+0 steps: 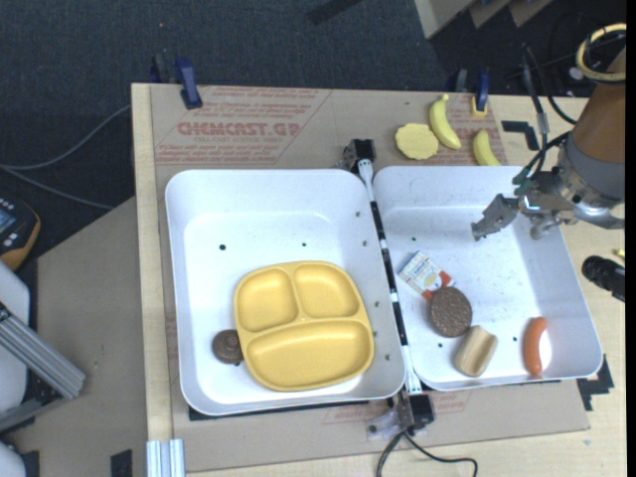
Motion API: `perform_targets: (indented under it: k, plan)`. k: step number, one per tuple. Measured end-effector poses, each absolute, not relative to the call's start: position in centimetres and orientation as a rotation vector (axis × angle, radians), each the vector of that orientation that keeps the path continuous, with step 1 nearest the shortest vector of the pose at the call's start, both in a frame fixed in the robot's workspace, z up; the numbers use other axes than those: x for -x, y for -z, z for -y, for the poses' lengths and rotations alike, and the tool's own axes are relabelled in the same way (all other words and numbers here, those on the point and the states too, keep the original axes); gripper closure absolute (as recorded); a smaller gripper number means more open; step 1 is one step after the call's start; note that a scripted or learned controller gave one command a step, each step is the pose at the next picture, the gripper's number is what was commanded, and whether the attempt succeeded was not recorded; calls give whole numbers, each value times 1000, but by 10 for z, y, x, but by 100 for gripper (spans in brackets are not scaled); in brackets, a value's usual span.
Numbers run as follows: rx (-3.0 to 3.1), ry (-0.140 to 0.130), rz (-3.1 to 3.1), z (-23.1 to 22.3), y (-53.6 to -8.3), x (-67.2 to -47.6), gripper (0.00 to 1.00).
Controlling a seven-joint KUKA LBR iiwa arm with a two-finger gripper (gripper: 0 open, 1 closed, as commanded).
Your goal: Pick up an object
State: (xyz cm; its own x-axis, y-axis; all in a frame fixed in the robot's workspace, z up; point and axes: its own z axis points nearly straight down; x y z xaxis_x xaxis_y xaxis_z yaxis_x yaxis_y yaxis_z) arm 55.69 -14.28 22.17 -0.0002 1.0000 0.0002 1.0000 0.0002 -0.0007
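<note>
Objects for picking: none is lifted yet — I see every candidate lying in a bin, so by my reading the pick is not done.
Left bin: I see a yellow divided tray filling most of the floor, with a small brown disc touching its left edge.
Bench behind the bins: a yellow round piece and two toy bananas lie outside, well apart from the arm's working area.
Right bin: the likely targets sit along its near side — a small white packet, a brown cookie just below it, a tan bread roll touching the cookie's lower edge, and an orange-red sausage by the right wall.
Gripper: I see it above the far part of the right bin, fingers spread apart with nothing between them, well apart from the cluster of items.
Progress: I judge this as the approach stage; choosing a target, descending, closing and lifting all remain.
Nearest candidate: the packet looks closest to the gripper, though I cannot tell which item the program is aiming for.
</note>
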Motion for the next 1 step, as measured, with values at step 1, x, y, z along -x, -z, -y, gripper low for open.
perform_targets:
  k: [1]
  plan:
    - [2211,-10,2213,109,-109,-526,0]
